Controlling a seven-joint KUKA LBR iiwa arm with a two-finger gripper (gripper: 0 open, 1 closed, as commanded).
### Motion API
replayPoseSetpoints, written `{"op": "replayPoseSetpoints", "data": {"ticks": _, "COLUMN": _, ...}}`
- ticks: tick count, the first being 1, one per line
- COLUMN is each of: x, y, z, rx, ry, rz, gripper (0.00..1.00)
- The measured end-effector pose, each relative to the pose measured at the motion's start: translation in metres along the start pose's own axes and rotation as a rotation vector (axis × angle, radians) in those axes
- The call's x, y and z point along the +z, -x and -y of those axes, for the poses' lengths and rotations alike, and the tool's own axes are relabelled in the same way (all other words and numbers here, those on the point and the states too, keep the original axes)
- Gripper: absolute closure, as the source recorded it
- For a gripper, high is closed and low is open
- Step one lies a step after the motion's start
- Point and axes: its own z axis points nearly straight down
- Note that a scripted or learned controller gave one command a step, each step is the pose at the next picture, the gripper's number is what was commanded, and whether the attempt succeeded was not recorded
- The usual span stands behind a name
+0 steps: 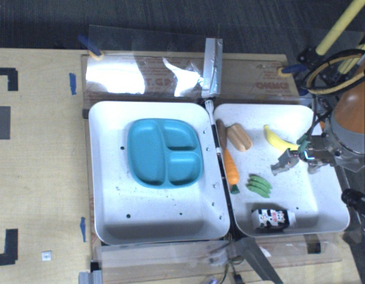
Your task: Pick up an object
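Two white bins sit side by side on the worktop [40,158], and the split looks deliberate: the left bin [105,218] carries just a blue divided plate [165,152], while the right bin [330,212] holds all the loose pieces, so that is where any pick will likely come from. Along its left wall lies a carrot [231,167], with a brown bread-like roll [239,137] just above it; a green pea pod [259,185] rests near the middle, a yellow banana [278,139] towards the back, and a small dark-and-white packet [271,218] sits by the front edge. The arm [348,123] reaches in from the right, and the gripper [286,161] hangs low over the bin just in front of the banana and a little behind the pea pod. The fingers [281,165] appear slightly parted and released, with nothing seen between them. The nearest candidates are the banana and the pod, though which one is the target cannot be told.
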Motion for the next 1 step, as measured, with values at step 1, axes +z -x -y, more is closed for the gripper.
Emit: {"op": "replayPoseSetpoints", "data": {"ticks": 1, "x": 0.0677, "y": -0.0429, "z": -0.041, "rx": -0.089, "ry": -0.005, "rz": -0.001, "gripper": 0.0}}
